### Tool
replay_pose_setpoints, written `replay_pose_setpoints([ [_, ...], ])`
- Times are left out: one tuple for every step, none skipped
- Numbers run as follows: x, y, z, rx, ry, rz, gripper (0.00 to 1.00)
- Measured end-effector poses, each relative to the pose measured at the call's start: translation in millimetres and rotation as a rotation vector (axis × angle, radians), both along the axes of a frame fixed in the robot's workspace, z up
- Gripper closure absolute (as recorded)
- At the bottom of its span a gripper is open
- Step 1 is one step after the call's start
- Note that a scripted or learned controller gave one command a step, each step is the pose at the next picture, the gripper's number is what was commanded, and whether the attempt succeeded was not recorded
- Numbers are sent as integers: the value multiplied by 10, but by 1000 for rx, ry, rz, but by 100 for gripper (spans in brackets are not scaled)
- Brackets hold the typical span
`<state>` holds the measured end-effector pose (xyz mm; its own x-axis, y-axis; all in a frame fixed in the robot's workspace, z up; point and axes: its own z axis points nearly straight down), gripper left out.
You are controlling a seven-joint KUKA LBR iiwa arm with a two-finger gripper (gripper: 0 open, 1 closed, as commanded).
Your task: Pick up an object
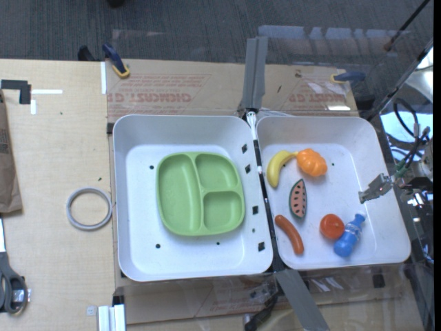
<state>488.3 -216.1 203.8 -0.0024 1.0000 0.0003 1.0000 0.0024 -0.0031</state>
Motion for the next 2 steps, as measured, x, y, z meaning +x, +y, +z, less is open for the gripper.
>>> replay_pose_setpoints([
  [579,46,-1034,12,-2,-52,0],
  [1492,420,-1122,-2,-3,-29,0],
])
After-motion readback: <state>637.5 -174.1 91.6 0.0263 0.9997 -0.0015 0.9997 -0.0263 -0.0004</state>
